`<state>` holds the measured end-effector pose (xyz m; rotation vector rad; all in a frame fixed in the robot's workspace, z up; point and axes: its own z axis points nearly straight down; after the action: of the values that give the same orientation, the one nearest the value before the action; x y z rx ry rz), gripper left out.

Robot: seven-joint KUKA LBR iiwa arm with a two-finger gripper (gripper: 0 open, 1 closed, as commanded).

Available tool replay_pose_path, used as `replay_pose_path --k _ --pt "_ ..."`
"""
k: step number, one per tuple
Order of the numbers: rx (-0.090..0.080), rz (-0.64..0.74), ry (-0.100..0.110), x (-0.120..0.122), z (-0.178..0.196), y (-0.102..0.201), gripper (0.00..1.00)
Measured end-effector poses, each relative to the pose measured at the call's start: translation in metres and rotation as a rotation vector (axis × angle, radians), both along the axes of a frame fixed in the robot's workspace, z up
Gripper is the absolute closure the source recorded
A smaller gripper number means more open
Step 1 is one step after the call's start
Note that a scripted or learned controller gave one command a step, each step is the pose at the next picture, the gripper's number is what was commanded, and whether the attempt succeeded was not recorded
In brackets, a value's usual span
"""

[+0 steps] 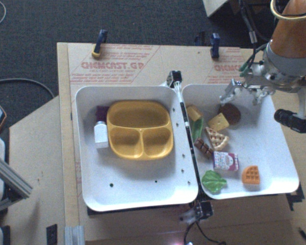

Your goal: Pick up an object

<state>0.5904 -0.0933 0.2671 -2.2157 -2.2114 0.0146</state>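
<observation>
My gripper (243, 94) hangs over the far end of the right bin (280, 152), open, with nothing between its fingers (228, 93). Just below it lies a dark brown round cookie (230, 113). A yellow cheese wedge (219, 122) and a pizza slice (217, 138) lie beside the cookie. Further forward are a pink and white carton (226, 161), an orange waffle (251, 176) and a green lettuce leaf (213, 181). Along the bin's left wall lie a yellow block (194, 113), a green pod (197, 129) and a brown chocolate bar (204, 148).
The left bin (92, 182) holds a yellow divided plate (140, 129), a white bottle (101, 135) and a purple item (102, 111). Two clamps (98, 44) (214, 45) stand on the board's far edge. A grey rail runs along the left edge of the view.
</observation>
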Motion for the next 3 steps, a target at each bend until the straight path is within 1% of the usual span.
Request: replay_pose_path --k 1,2,3 --pt "-0.001 0.002 -0.013 0.002 0.007 0.000 0.00" --pt "0.000 0.001 -0.008 0.000 -0.036 -0.001 0.00" --pt "0.000 0.002 -0.008 0.002 -0.080 0.006 0.00"
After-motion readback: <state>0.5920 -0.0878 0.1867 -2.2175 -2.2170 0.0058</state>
